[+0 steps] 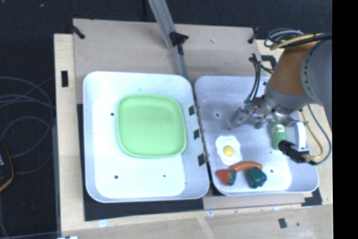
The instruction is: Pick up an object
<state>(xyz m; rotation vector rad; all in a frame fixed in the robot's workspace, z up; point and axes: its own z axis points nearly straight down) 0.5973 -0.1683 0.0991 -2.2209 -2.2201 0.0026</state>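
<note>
My gripper (246, 118) hangs low over the middle of the right bin (215, 99), at the end of the grey arm with its orange band (288, 73). Just below it lies a toy fried egg (228, 149), a short way apart from it. An orange sausage (246, 165), a red piece (226, 176) and a dark green piece (257, 177) sit close together near the bin's front edge. A light green object (278, 134) lies to the right of the gripper, partly covered by the wrist hardware. Nothing shows in the gripper's grasp.
The left bin (100, 120) holds a light green square plate (151, 125). A grey metal pole (159, 3) slants down from the top to the gap between the bins. Cables (313, 148) loop by the arm at the right bin's right edge.
</note>
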